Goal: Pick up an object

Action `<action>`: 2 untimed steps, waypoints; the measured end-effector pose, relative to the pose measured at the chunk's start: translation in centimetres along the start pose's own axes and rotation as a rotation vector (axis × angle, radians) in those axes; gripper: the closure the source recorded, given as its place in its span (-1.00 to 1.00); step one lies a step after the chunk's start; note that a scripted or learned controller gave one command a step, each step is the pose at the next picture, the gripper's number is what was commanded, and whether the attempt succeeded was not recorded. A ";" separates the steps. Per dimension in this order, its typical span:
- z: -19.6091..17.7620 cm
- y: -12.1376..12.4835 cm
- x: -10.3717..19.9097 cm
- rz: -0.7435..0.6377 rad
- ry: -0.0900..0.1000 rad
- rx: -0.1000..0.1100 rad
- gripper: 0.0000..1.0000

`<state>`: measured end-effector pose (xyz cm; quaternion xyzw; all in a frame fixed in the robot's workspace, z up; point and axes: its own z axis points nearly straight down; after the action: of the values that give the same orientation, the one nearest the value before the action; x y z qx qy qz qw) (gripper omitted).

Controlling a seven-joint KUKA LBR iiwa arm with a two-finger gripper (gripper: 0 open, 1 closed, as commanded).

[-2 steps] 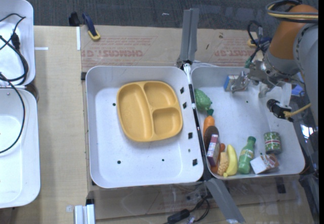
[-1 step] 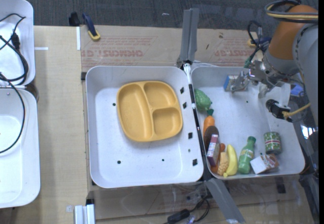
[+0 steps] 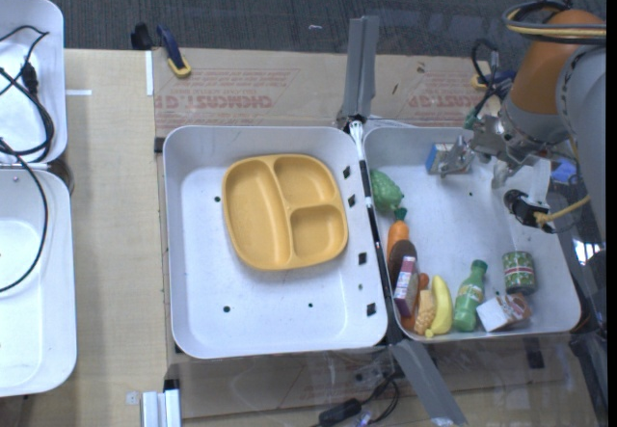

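I see the arm [image 3: 564, 68] reaching in from the right, with the gripper [image 3: 451, 161] hanging over the far part of the right bin [image 3: 564, 324], close to its back wall. Whether it is apart or together I cannot tell from this slanted look; the tip is small and cluttered against the white floor, with a bit of blue showing by it. I see nothing clearly caught in it.

The things to pick lie well apart from the gripper, toward the near edge of that bin. A green leafy item [image 3: 386, 190] sits against the divider, the nearest of them to the tip. Below it come a carrot [image 3: 397, 231] and a dark bottle [image 3: 402, 273], then a banana [image 3: 441, 306] and a green bottle [image 3: 469, 296] side by side. A green-labelled can [image 3: 519, 273] stands by the right wall, with a small white packet [image 3: 500, 313] just in front of it.

The left bin [image 3: 193, 319] holds a yellow divided plate [image 3: 285, 211].
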<state>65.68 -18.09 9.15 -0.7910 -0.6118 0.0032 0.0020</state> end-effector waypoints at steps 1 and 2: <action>0.1 -0.1 0.1 0.060 0.003 0.007 -1.00; 0.1 -0.3 0.3 0.110 0.001 0.010 -1.00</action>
<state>65.50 -17.76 9.03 -0.8234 -0.5674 0.0060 0.0063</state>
